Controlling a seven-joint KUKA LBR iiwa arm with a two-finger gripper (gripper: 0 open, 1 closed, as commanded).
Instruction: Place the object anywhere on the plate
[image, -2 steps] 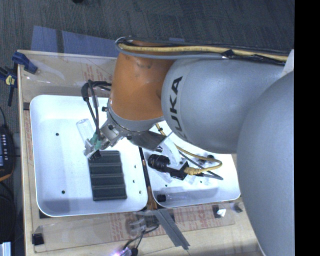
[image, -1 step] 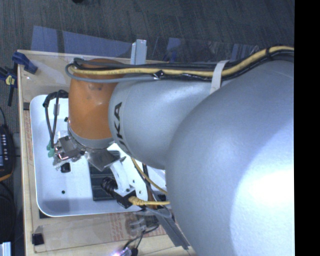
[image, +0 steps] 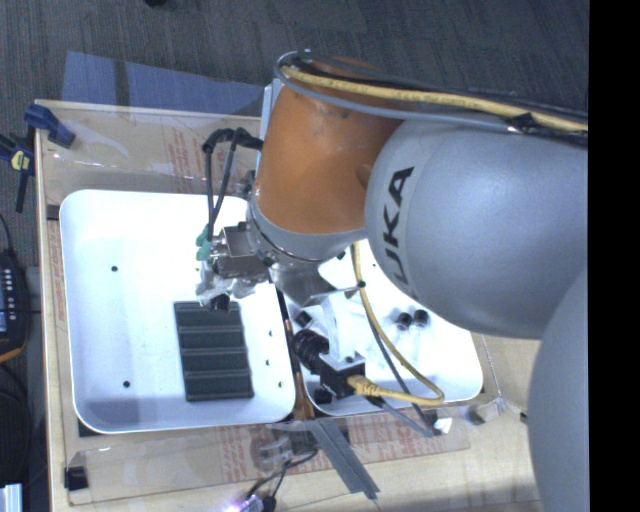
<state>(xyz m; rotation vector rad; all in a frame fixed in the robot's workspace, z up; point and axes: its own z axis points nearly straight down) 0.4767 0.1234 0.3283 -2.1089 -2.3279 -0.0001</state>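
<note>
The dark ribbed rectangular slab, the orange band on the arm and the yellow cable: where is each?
Dark ribbed rectangular slab (image: 213, 350): camera view, middle of its ridged top.
Orange band (image: 310, 150): camera view, centre of its curved side.
Yellow cable (image: 400, 392): camera view, low loop over the right white bin.

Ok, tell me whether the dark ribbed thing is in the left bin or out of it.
In. The dark ribbed object lies flat on the left bin floor, near its right wall, all edges inside the rim. The hand is by its top end.
</note>
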